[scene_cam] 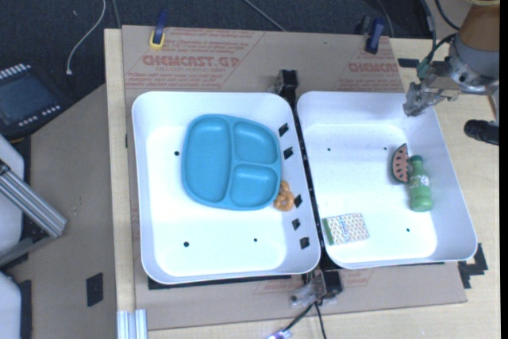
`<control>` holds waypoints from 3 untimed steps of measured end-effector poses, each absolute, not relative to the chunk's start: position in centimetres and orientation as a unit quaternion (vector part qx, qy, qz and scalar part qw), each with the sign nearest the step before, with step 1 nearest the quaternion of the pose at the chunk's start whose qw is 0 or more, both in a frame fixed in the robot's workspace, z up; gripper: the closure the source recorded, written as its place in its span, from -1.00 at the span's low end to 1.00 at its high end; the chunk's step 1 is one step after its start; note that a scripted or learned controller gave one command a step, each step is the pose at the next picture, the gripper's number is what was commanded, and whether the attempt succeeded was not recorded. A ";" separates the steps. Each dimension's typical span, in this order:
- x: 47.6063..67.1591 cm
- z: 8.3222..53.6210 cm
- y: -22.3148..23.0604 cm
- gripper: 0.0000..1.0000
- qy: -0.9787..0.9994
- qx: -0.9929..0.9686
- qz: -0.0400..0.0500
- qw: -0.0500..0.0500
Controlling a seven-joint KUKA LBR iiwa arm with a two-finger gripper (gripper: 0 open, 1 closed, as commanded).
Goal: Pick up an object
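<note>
- A green bottle point(420, 185) lies in the right bin point(349, 123), near its right wall, with a watermelon-slice toy point(398, 163) touching its upper left.
- A small patterned packet point(346, 229) lies near that bin's front left corner.
- The jaws point(417, 101) hang over the right bin's back right rim, well apart from the bottle; I cannot tell their state.
- The left bin point(159, 234) holds a blue divided plate point(231, 162), with a small orange toy point(284, 197) at its right edge.
- Both bins sit on cardboard point(206, 55) on the worktop.
</note>
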State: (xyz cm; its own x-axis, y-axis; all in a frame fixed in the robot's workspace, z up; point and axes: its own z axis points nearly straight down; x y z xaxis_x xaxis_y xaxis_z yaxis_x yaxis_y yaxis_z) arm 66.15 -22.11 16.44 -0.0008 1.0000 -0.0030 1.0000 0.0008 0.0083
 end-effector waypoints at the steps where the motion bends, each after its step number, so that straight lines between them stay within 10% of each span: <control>1: 66.3 23.1 -22.3 1.00 0.707 0.707 0.002 0.005; 3: 66.6 27.0 -16.9 1.00 0.709 0.705 0.001 -0.001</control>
